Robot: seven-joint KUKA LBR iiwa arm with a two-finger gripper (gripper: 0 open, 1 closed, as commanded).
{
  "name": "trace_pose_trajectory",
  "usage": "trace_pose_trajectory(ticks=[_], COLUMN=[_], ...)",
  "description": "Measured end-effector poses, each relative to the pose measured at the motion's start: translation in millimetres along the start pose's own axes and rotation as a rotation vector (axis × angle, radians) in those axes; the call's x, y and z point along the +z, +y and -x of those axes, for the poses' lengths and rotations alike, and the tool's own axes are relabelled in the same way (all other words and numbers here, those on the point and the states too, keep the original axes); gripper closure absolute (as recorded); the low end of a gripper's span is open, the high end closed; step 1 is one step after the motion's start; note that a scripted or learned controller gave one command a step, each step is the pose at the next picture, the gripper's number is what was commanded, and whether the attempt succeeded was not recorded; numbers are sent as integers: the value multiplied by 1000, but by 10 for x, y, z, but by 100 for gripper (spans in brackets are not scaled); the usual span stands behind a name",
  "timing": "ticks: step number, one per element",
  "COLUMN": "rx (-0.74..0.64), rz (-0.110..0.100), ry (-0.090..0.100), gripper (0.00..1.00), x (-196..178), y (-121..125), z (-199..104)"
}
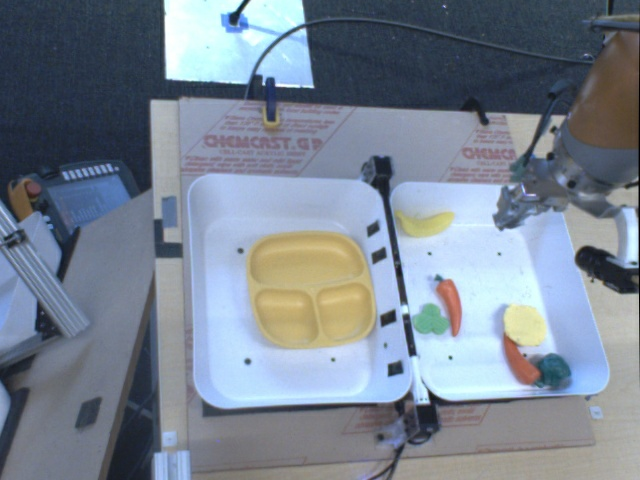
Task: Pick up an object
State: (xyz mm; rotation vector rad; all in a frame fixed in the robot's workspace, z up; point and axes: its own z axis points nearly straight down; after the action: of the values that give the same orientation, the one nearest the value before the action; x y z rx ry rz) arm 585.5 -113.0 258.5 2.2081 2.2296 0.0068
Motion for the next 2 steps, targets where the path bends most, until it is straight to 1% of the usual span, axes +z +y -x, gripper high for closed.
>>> trace_pose_trajectory(ticks=[1, 2], rx=[0, 0], rz=[-3, -4], ry=[1, 1], gripper=[100, 100], x=[7, 185], y=[47, 194], z=[-544, -1075])
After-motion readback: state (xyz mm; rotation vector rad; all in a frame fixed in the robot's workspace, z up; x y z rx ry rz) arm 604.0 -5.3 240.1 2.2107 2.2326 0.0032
